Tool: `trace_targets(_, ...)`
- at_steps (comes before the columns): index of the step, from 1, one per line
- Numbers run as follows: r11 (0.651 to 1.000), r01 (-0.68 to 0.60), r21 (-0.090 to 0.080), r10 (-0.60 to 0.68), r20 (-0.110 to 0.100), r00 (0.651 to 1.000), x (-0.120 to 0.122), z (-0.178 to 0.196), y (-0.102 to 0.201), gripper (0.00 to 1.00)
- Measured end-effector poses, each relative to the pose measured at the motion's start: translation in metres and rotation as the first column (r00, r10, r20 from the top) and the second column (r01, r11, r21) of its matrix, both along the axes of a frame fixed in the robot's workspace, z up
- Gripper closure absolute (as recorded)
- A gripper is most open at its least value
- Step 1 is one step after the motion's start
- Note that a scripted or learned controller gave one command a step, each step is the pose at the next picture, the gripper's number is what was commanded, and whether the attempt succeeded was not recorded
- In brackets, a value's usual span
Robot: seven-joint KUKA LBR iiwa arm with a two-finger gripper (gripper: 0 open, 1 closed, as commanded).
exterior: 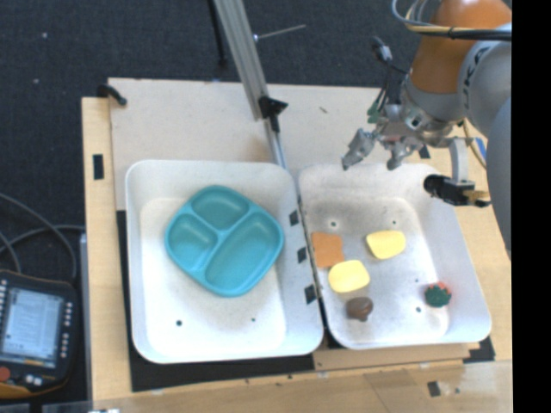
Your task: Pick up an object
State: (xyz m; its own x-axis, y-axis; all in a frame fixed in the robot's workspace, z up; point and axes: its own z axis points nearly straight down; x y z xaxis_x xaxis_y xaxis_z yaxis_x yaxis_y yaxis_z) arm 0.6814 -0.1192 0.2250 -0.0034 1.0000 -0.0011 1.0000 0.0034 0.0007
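Fig.: gripper (375, 153), fingers spread apart w/ nothing between them, poised over the far rim of the right bin (465, 256). Candidate objs lie well below: orange square (327, 249), two yellow pieces (386, 244). Risk: closely grouped objs, so fingers may nudge a neighbour and miss.

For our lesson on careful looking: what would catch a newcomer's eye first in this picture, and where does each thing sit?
The turquoise divided plate stands out first, lying in the left bin. Next comes the arm's orange band at upper right, with the gripper open above the far edge of the right bin. In that bin lie two yellow pieces, an orange square, a brown lump and a small green-and-red item.
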Motion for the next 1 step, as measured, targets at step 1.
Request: trace_targets(1,1.000,0.000,-0.001,0.000,0.000,1.000,-0.0001,0.0001,-0.0004,0.00)
